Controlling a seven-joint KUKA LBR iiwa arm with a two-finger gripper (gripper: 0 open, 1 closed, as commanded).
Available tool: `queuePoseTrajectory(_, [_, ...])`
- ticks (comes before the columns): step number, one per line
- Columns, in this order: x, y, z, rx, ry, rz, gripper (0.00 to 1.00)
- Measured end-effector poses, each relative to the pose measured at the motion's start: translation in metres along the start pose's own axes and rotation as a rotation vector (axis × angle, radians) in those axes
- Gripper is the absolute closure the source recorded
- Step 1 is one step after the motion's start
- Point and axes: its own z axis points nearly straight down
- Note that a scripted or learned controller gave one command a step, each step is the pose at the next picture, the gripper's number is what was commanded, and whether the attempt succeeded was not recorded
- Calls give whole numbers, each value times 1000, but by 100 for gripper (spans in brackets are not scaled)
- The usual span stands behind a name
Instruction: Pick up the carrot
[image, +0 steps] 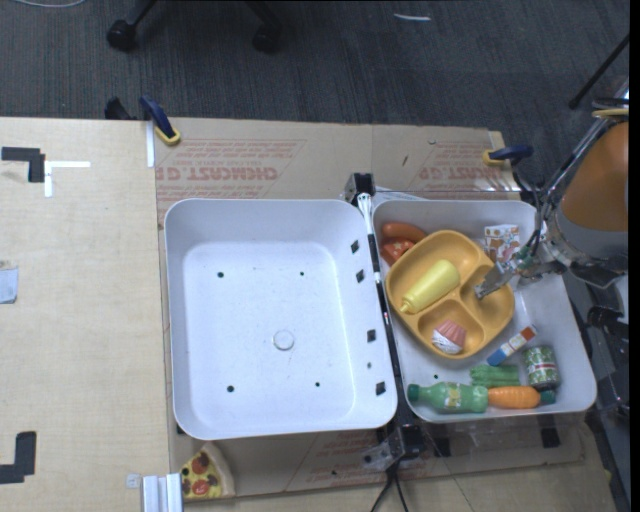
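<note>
Reaching in from the right, the grey arm (590, 215) brings its gripper (497, 280) over the right-hand bin (575, 345), low at the right rim of a yellow divided plate (475, 250). The fingers are small and blurred here; they look close together with nothing between them, though I cannot tell for certain. The carrot (514, 398) lies at the near edge of the same bin, well apart from the gripper, orange and on its side. Its left end touches a green bottle (450, 398), and a green can (541, 367) stands just beyond it to the right. On the plate rest a yellow piece (432, 283) in the far compartment and a pink and white piece (449, 337) in the near one. A red-orange item (402, 240) sits at the far left corner of this bin, beside the plate. The left-hand bin (190, 330) holds a small round disc (284, 341) near its middle.
</note>
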Motion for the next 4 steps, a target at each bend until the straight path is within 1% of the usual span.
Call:
queuePoseTrajectory(1, [-3, 0, -12, -2, -7, 3, 100])
queuePoseTrajectory(2, [-2, 1, -10, -2, -4, 3, 0])
queuePoseTrajectory(3, [10, -28, 0, -1, 3, 106, 0])
queuePoseTrajectory(4, [7, -27, -11, -5, -2, 110, 100])
